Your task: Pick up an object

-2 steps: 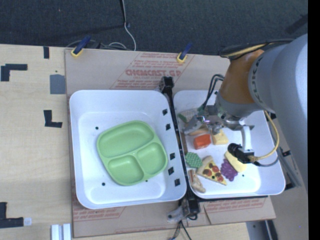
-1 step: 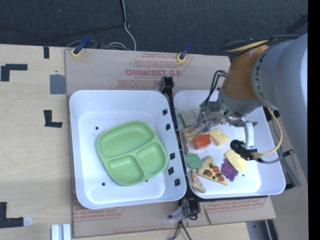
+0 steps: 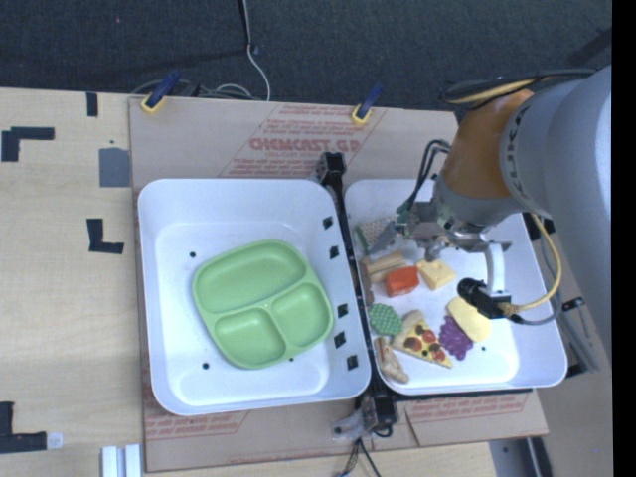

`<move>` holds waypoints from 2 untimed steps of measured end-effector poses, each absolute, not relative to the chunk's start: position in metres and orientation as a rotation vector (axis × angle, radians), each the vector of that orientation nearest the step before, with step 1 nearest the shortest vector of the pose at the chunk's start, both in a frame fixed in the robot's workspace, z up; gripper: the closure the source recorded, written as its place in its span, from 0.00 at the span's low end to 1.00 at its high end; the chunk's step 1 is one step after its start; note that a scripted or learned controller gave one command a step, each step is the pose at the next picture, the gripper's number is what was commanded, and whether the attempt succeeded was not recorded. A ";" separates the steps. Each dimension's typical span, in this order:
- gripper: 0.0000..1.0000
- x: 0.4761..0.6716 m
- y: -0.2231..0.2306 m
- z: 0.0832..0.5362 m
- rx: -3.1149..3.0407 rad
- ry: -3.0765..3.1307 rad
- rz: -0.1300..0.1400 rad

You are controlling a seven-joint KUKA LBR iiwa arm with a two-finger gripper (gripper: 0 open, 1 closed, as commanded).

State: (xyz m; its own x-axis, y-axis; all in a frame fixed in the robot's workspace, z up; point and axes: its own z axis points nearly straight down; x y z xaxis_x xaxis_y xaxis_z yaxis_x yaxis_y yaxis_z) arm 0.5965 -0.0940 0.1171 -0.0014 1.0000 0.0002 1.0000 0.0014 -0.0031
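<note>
Above the right shallow white plastic bin [image 3: 537, 366], over its upper middle: big grey arm with orange band [image 3: 527, 157], wrist pointing down, tool [image 3: 429, 235] low among the toys. Tool's state: cannot tell, hidden under the wrist. Left of that bin, touching along the divider: second white bin [image 3: 164, 227], carrying a light green three-compartment plastic tray [image 3: 262, 302]. Inside the right bin, below the tool: cluster of toy food, tightly packed. Yellow banana-like piece [image 3: 467, 318] toward the right wall, pizza slice with red dots [image 3: 421, 344] near the bottom, purple grape bunch [image 3: 455, 338] between them, orange-red block [image 3: 401, 281] and pale yellow cheese wedge [image 3: 434, 272] just under the tool. Likely risks: closing on two neighbours at once because of crowding, nudging pieces aside, or pinching nothing; loose yellow cable [image 3: 542, 296] near the banana could snag.
</note>
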 end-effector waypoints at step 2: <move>1.00 0.568 -0.098 0.095 -2.220 -2.223 0.000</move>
State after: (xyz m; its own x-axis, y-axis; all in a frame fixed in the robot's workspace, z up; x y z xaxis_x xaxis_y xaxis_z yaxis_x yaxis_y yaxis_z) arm 0.5685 -0.0979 0.0953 -0.0011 1.0000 0.0002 1.0000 0.0011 -0.0002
